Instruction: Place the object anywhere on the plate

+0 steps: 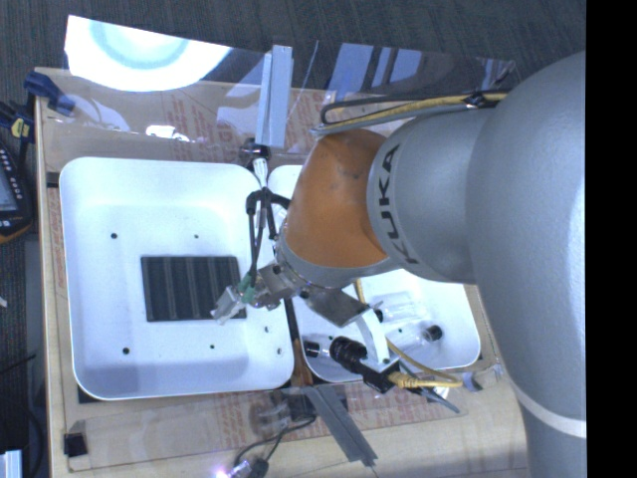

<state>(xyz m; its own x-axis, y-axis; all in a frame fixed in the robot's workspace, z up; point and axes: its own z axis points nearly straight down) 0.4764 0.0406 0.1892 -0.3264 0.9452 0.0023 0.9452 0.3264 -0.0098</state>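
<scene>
Item: hand (236,302), grip state can't tell, over left bin (90,267) by dark plate (189,287); advise centring obj. above plate before release.

We saw two bins, the left bin (90,267) and the right bin (463,332), both of smooth white plastic with a mild sheen. On the left bin's floor lay a dark ribbed plate (189,287), matt in finish. The arm (498,167) showed a smooth grey casing, semi-gloss, and its orange band (333,207) looked satin-smooth. The bench (149,431) looked like pale wood or board, dull. A glossy clear panel (299,83) at the far edge reflected light.
</scene>
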